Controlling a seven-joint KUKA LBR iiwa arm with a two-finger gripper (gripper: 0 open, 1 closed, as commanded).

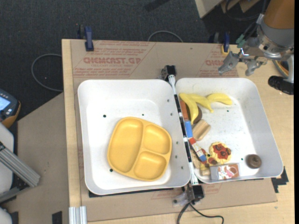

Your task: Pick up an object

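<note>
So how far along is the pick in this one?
Nothing looks done yet. The pincer hangs open above the bench beyond the right bin, with nothing between its fingers. The bananas, pizza slice and doughnut all lie in that bin. The whole pick remains: descend, close, lift.

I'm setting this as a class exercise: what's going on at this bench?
A grey robot arm's gripper hangs open above the far edge of the right bin, holding nothing. That bin holds bananas, a toy pizza, a small brown doughnut and other bits. The left bin holds a yellow divided plate. Nothing is picked up yet.
</note>
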